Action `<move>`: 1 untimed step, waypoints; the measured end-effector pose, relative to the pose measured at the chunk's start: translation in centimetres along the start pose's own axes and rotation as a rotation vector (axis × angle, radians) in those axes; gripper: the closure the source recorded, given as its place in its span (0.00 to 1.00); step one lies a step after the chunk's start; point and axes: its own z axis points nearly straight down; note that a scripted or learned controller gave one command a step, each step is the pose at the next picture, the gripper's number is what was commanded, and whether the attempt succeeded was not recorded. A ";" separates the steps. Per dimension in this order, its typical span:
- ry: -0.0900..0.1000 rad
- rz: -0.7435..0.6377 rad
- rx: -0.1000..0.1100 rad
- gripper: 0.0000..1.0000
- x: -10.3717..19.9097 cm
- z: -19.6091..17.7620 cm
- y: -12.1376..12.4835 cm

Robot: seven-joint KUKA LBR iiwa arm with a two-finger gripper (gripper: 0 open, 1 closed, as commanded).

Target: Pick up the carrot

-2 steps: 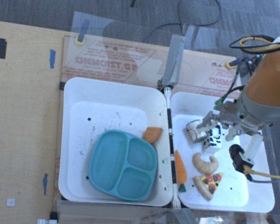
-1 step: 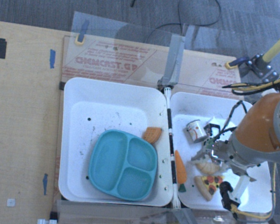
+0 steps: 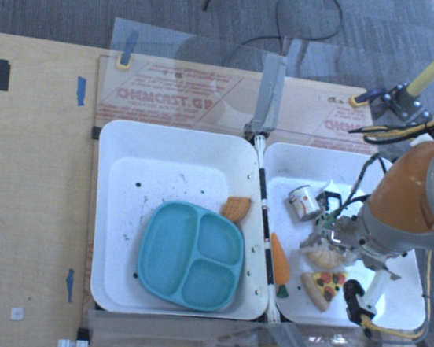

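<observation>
Carrot [image 3: 279,261]: lying in the right bin [image 3: 405,312], hard against its left wall — right by the divider, tip pointing toward the near edge.
Gripper [image 3: 334,238]: low in the right bin, over a pale food piece [image 3: 325,258]; can't tell how the fingers are set.
Neighbours: pizza slice [image 3: 323,287] just right of the carrot, small can [image 3: 302,201] further back.
Left bin [image 3: 119,195]: teal divided plate [image 3: 192,256], a cookie [image 3: 236,208] near the divider.
Room: bare floor at the right bin's far right.
</observation>
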 end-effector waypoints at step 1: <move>-0.003 0.208 0.011 1.00 5.5 -8.7 -4.6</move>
